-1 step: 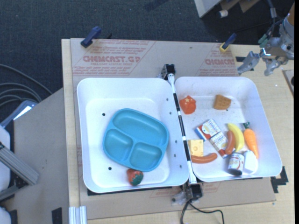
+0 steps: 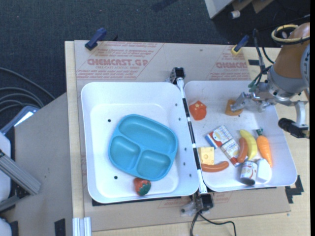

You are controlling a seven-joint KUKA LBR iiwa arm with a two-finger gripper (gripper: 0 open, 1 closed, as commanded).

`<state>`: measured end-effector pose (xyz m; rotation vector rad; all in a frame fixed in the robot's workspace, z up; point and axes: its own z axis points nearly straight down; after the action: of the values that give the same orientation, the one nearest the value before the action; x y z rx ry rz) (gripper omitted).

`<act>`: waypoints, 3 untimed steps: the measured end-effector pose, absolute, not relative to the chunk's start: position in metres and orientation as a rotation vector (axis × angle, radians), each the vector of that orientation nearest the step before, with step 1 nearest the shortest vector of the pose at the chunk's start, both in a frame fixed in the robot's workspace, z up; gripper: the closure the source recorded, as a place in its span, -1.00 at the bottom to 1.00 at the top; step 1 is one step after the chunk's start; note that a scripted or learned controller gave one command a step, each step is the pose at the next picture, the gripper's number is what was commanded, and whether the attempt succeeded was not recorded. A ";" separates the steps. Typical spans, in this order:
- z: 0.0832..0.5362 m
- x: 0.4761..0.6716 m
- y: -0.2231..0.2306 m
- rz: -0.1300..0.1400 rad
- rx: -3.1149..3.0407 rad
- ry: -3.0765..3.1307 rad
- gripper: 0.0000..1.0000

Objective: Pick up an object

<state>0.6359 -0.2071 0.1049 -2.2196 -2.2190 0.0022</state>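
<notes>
The claw sits low in the right bin's far corner, right against a small brown object on its left (whether it grips it I cannot tell), other items lying nearer the camera.

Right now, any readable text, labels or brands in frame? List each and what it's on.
"CHEMCAST GP": red print, repeated in rows, on the brown board behind the left bin.
Same red print on the board behind the right bin; partly cut off, only fragments legible.
Carton in the right bin: printed label, too small to read.
Can: label too blurred to read.
</notes>
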 end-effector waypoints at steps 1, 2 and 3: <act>0.085 0.667 -0.182 -0.002 -2.221 -2.224 -1.00; 0.096 0.668 -0.182 -0.002 -2.222 -2.227 1.00; 0.096 0.668 -0.182 -0.002 -2.221 -2.227 -1.00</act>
<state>0.6676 -0.1822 0.0955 -2.2214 -2.2270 -0.0020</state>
